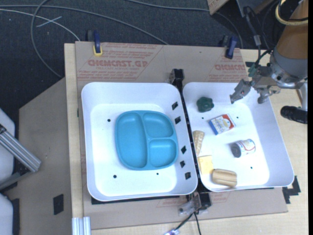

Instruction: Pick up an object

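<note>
My gripper (251,95) hangs over the far edge of the right bin (274,131). Its two fingers are spread, so it is open, and nothing sits between them. In that bin lie a dark green lump (205,103), a small blue, white and red carton (222,124), a grey and white can on its side (242,147), a tan wafer (198,140), a yellow block (205,164) and a brown bread roll (224,177). The green lump is nearest, to the gripper's left and slightly nearer the camera.
The left bin (95,131) holds a blue divided plate (146,139). A black divider with clips (182,126) runs between the bins. Blue clamps (97,42) (230,47) hold the board at the back edge. Cables lie on the dark floor behind.
</note>
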`<state>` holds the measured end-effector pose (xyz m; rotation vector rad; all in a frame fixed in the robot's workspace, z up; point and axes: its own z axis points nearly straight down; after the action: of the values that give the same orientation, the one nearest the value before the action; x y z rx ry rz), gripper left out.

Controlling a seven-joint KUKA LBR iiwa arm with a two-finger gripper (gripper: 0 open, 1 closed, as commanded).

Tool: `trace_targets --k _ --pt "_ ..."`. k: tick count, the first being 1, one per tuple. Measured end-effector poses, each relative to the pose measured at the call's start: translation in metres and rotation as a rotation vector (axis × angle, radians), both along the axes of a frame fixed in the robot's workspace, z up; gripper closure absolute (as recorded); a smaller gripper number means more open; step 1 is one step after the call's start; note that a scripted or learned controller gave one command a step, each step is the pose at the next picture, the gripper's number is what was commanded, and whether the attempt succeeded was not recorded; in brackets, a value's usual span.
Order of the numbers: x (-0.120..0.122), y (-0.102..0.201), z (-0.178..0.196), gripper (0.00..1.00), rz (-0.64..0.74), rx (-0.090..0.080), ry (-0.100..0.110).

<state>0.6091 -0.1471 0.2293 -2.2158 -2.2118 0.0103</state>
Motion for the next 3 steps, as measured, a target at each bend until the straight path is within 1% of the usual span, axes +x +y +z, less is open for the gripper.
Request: trace_targets --k 1,2,3 --pt "0.002 0.0 0.006 0.0 0.002 -0.002 -0.012" --pt "0.0 0.006 -0.056 0.0 0.002 0.0 -0.005" --pt "-0.002 -0.004 -0.105 0.0 0.001 -0.001 -0.006"
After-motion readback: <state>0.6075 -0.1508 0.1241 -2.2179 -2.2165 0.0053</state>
